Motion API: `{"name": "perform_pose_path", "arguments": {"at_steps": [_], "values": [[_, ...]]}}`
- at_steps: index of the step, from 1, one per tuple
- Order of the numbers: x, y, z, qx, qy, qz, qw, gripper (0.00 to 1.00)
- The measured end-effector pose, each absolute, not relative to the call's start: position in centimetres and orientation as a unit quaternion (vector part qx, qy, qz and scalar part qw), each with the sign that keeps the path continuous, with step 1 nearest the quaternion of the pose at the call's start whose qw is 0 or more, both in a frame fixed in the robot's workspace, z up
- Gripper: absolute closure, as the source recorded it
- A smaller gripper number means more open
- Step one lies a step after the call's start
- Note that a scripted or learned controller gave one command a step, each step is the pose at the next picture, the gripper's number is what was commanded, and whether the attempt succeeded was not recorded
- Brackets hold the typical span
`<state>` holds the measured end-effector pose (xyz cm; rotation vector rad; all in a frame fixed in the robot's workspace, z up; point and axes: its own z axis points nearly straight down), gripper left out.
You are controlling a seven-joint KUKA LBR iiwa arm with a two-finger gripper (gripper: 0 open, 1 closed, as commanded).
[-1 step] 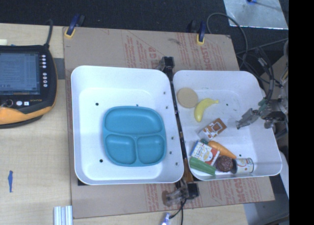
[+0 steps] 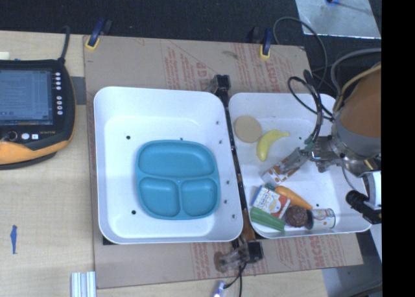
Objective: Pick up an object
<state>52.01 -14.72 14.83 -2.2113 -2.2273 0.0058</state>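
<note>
We see the gripper (image 2: 285,169) low in the right bin (image 2: 322,109), just below a yellow banana (image 2: 269,142) and above an orange carrot (image 2: 295,196); whether its fingers are parted or closed we cannot tell. A blue divided plate (image 2: 176,179) lies in the left bin (image 2: 117,111).

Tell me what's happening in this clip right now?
A KUKA arm reaches in from the right over the right bin, its gripper low among the toy food, beside the banana and just above the carrot. Nothing is visibly held. A round cookie lies near the banana, and a small carton near the carrot. The left bin holds a blue divided plate.
</note>
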Motion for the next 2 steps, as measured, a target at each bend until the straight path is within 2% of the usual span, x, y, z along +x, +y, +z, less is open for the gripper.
{"name": "perform_pose_path", "arguments": {"at_steps": [1, 2], "values": [[49.3, -10.4, 9.1, -0.705, -0.71, 0.0012, 0.001, 0.0], [49.4, -10.5, 10.2, -0.703, -0.711, 0.0019, 0.0, 1.0]]}}
